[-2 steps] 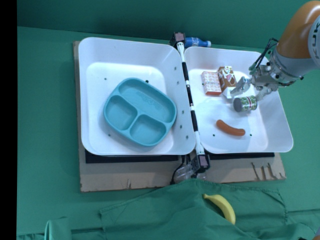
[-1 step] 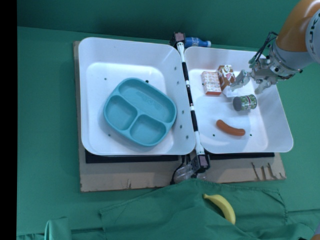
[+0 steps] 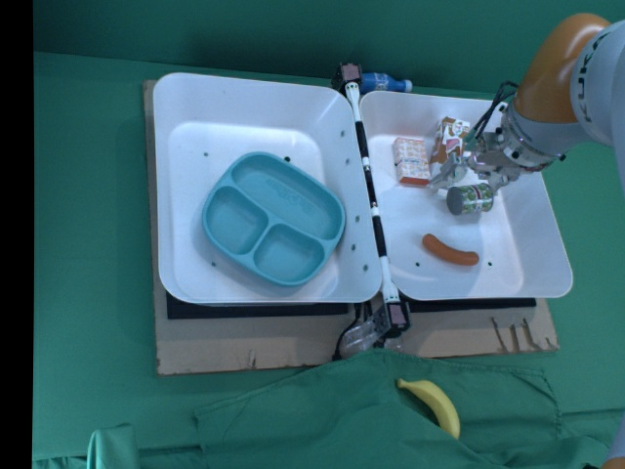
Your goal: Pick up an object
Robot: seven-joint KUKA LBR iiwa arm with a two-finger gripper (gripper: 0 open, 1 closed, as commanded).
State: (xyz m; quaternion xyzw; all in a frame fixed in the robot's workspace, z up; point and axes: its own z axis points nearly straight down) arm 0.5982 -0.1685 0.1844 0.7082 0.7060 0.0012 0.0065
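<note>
My gripper is low over the back of the right bin, reaching in from the right. It sits right against a tilted white and orange carton; whether it holds the carton cannot be told. Just left lies a second small orange carton. A small green-labelled can lies on its side just below the gripper. Nearer the front of the bin lies a red-orange sausage.
The left bin holds a teal divided plate. A blue bottle lies behind the bins at the divider. A banana rests on the green cloth in front of the bench.
</note>
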